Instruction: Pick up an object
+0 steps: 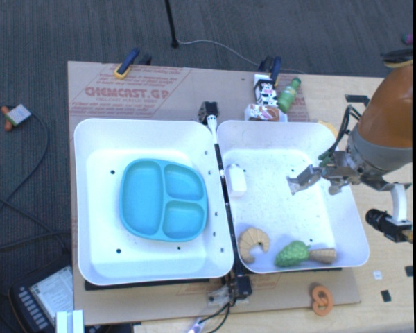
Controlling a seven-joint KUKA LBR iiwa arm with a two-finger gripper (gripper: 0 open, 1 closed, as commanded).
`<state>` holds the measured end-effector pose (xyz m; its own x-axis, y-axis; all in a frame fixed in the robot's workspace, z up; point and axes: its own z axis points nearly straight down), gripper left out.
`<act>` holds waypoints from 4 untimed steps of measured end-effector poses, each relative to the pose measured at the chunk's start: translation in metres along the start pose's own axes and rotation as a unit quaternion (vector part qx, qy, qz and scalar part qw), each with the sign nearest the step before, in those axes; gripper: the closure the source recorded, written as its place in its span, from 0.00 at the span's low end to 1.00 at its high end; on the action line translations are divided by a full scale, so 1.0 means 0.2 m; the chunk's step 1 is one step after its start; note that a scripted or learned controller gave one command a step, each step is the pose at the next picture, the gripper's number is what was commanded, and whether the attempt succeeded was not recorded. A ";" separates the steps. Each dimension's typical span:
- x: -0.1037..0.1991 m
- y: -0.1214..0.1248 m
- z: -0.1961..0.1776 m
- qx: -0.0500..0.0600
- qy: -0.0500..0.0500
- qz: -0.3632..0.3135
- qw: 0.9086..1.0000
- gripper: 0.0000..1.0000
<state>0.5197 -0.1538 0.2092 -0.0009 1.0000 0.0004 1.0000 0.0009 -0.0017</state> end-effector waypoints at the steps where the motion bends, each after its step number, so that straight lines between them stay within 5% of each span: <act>1: 0.30 0.12 0.51 0.001 0.000 0.000 1.000 0.00; 2: 0.13 0.43 0.49 -0.001 -0.001 0.000 1.000 0.00; 3: 0.40 0.42 0.12 -0.002 0.000 -0.001 1.000 0.00; 4: 0.80 0.13 -0.13 -0.001 0.000 -0.001 1.000 0.00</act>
<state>0.5464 0.0058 0.2362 -0.0023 1.0000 0.0005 1.0000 0.0023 0.0003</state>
